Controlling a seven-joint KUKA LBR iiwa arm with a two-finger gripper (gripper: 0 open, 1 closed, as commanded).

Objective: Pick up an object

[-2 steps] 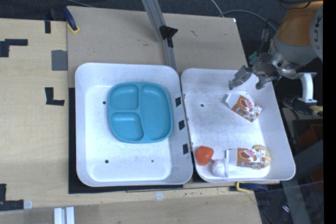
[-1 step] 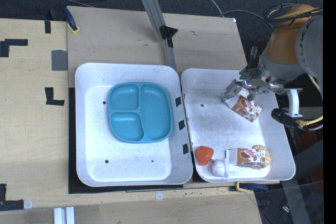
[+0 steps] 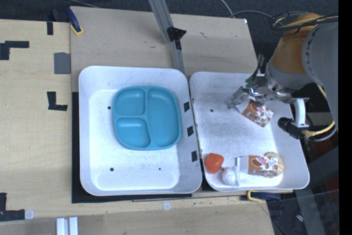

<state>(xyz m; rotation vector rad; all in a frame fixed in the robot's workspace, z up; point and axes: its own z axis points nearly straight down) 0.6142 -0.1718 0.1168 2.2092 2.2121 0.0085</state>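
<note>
Across two bins (image 3: 88,118), one tray (image 3: 147,118)

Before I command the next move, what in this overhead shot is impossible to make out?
- Gripper: finger state is unreadable in the camera view; it is small and blurs into the packet beneath it.
- Orange-and-white snack packet: its upper end is covered by the gripper, so contact cannot be confirmed.
- White object beside the orange ball: too small and pale against the right bin to identify.
- Second packet: print too blurred to read.
</note>
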